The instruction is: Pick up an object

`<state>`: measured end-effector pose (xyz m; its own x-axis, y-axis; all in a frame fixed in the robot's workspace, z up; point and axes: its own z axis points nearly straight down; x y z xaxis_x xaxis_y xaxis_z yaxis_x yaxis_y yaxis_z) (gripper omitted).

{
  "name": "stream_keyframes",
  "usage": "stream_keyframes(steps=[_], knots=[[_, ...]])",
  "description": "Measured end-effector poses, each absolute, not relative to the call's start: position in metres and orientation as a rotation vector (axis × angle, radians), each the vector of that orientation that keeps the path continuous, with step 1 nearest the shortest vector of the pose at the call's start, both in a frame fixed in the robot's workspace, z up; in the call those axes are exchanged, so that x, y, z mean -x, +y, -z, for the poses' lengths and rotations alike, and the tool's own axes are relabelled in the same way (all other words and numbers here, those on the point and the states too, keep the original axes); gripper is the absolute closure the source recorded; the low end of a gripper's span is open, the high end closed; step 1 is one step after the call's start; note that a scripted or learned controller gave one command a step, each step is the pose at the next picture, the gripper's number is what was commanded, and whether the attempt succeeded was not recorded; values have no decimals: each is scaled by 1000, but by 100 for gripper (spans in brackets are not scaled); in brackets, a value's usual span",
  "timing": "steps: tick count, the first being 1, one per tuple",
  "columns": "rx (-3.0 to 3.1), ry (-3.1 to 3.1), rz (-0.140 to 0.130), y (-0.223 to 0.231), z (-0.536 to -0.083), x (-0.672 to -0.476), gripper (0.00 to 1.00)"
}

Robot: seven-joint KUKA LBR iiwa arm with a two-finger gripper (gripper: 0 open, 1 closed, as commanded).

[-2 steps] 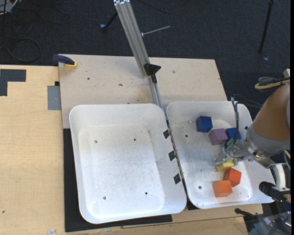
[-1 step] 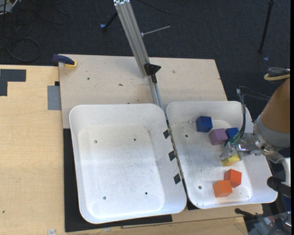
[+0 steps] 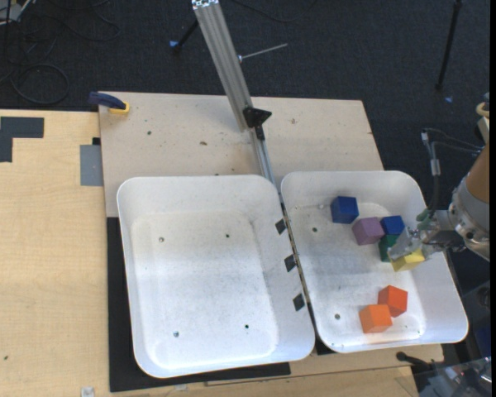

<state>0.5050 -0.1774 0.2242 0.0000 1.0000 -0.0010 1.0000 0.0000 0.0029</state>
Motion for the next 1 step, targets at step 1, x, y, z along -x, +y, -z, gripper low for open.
stream_keyframes(steps=[1], knots=[[-2218,2221,-2,-178,-277,-506,100]])
